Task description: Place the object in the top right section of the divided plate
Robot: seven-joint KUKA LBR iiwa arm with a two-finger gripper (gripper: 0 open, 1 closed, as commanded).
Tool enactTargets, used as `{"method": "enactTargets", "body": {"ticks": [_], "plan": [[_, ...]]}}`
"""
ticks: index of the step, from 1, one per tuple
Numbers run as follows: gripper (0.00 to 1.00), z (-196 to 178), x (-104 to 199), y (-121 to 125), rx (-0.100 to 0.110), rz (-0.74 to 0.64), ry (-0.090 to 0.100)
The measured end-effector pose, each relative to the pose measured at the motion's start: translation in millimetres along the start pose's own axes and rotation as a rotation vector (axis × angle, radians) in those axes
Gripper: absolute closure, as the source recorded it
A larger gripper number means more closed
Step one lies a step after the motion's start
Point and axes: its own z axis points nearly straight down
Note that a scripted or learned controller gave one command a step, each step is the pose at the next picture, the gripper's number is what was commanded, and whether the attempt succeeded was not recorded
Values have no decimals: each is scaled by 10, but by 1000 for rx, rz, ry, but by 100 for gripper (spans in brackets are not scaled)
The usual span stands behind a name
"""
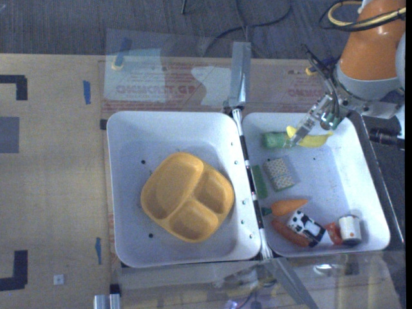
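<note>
plate (187,197): yellow, three sections, lies rotated in the left bin (129,140). All three sections look bare. Nothing placed yet.
target section: top right of the plate as seen by the camera, likely the pocket near the divider between the bins. Plate is turned, so which pocket counts is a judgement call.
object: task doesn't name it. Candidates all sit in the right bin (367,192). Best guess is the yellow piece (313,140) at the bin's top edge, since the tool is right on it.
tool (302,131): low over the top of the right bin, tip between the green block (275,140) and the yellow piece, touching or just above them. Can't tell if the fingers are spread or pressed together; too small and blurred. No item visibly pinched.
arm (373,40): orange band top right, reaching down-left into the bin.
other items: mesh-patterned pad (280,173) mid-bin, carrot (288,206) below it, black-and-white toy (304,226), small white cup (348,228) bottom right. All well apart from the tool.
progress: early. Looks like the pick stage, grasp unconfirmed.
left to do: secure the object, lift, carry across the divider to the left bin, lower into the top right pocket, release.
risk: green block sits just beside the yellow piece, could get nudged or grabbed instead.
</note>
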Motion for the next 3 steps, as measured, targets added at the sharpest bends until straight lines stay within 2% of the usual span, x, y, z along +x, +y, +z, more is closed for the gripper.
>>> {"method": "enactTargets", "body": {"ticks": [1, 2, 3], "plan": [[100, -244, 659, -61, 2, 20, 2], [100, -208, 1230, -117, 2, -77, 2], [100, 258, 1619, 258, 1, -476, 4]]}}
